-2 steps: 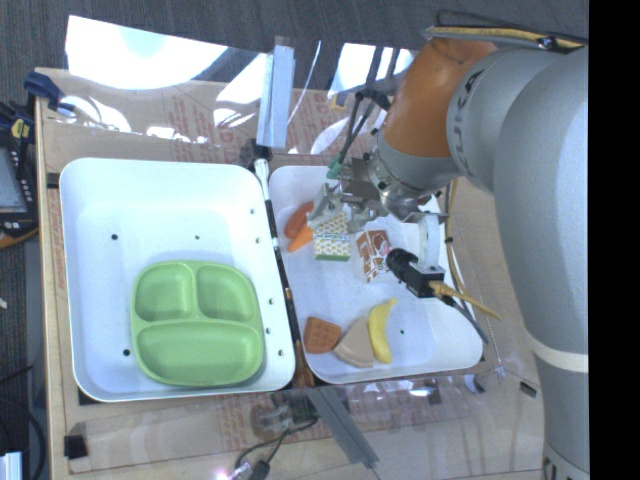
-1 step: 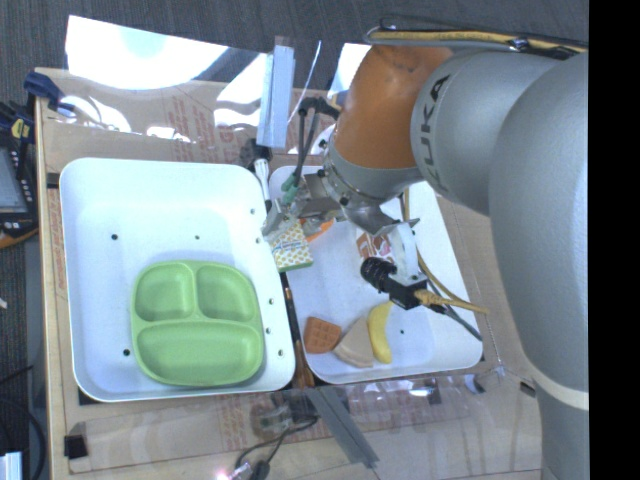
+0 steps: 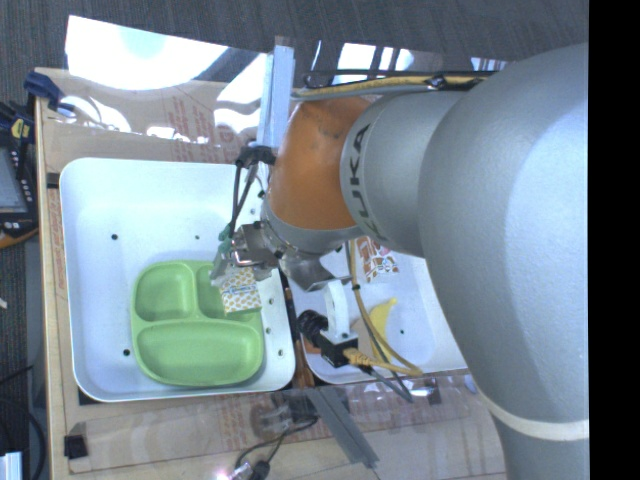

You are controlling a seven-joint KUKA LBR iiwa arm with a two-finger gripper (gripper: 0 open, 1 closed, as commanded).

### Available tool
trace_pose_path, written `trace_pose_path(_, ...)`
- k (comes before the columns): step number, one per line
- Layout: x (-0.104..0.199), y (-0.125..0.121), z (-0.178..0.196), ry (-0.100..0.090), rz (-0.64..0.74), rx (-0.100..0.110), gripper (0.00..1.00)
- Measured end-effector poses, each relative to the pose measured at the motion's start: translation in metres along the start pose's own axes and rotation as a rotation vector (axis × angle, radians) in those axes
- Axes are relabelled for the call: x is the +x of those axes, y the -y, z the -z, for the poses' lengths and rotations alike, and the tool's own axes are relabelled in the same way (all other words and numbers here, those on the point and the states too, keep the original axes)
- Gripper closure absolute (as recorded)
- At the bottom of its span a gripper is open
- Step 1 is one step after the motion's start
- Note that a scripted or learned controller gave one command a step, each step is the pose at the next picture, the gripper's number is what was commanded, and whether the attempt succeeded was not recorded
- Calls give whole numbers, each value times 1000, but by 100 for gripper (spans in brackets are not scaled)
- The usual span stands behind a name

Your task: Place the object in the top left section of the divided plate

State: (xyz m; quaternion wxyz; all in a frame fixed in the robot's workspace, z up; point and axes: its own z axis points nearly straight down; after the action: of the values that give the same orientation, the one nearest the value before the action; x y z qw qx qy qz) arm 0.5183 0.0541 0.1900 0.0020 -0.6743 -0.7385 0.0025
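A green divided plate (image 3: 190,353) lies in the left white bin (image 3: 100,218), toward its near right corner. It has two smaller sections at the top and one wide section below. My gripper (image 3: 238,264) hangs over the plate's top right section, shut on a small packet (image 3: 241,291) with a blue and yellow pattern. The packet dangles from the fingertips just above that section, right of the ridge that borders the top left section (image 3: 167,293). The grey arm with its orange band covers most of the right of the view.
The right bin (image 3: 420,353) is largely hidden by the arm. It holds a yellow banana-shaped thing (image 3: 384,319) and a printed red and white pack (image 3: 374,259). The left bin's far and left floor is bare white.
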Motion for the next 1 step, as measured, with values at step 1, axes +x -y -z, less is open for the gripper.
trace_pose_path(1, 93, -22, 22, 1, -25, -2, 100)
